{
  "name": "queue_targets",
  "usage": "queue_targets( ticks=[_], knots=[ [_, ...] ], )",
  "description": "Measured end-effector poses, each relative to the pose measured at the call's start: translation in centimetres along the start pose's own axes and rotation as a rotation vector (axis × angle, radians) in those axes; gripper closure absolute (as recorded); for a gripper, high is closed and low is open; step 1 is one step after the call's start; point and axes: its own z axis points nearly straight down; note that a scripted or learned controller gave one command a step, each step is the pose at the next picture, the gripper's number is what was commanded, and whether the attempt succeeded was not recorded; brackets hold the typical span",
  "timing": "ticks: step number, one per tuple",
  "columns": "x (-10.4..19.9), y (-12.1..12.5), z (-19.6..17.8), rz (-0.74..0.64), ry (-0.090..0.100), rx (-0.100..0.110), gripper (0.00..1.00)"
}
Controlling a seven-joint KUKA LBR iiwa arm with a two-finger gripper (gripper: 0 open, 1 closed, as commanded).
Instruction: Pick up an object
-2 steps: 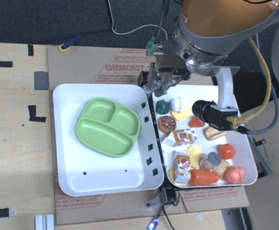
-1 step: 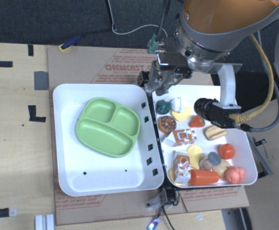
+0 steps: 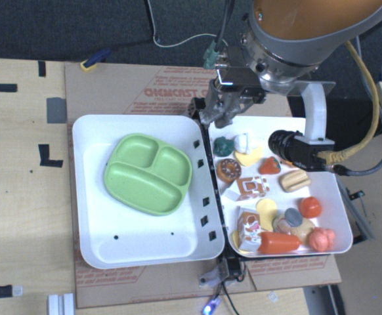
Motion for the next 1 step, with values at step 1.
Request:
queue_targets(
  ticks=[1],
  knots=[
    [-0.81, -0.24, 27.10, 0.005, -0.004, 0.014, 1.00]
  ],
)
